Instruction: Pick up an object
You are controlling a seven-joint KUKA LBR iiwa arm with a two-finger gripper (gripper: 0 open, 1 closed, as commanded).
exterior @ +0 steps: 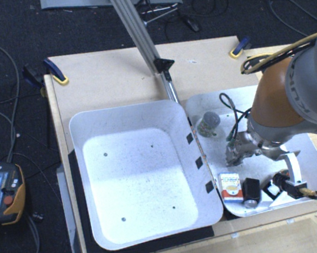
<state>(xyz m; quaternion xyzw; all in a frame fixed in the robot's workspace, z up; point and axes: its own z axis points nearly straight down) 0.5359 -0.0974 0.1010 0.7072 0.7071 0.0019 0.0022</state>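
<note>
My gripper (235,153) hangs low over the right bin (313,197), near its left-middle. A grey-green round object (209,123) lies up and to the left of the gripper, apart from it. An orange and white small box (231,186) lies near the bin's front left corner, just below the gripper. A small black thing with a silvery end (251,192) sits right beside the box. I see nothing held in the gripper.
The left bin (136,174) is a wide white tray, and its right wall overlaps the right bin's left edge. A slanted metal pole (138,31) rises from between the bins at the back. The arm's orange band (279,95) covers the right bin's upper right.
</note>
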